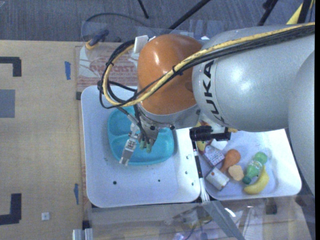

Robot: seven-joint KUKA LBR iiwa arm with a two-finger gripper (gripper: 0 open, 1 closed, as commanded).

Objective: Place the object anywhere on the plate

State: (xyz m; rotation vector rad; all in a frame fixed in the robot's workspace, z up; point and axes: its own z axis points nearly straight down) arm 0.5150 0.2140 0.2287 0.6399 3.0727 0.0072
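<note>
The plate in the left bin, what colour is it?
Turquoise blue; the plate shows in the camera view, partly covered by the arm.

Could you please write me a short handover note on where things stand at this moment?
Gripper: low over the blue plate in the left bin; whether it is open or shut is unclear.
Something pale hangs by the fingers above the plate; I cannot tell what it is or whether it is gripped.
The right bin holds a banana, a green bottle, a carrot and small packets.
Done: arm is at the plate.
Left: confirm an object rests on the plate, then pull the arm back.
</note>
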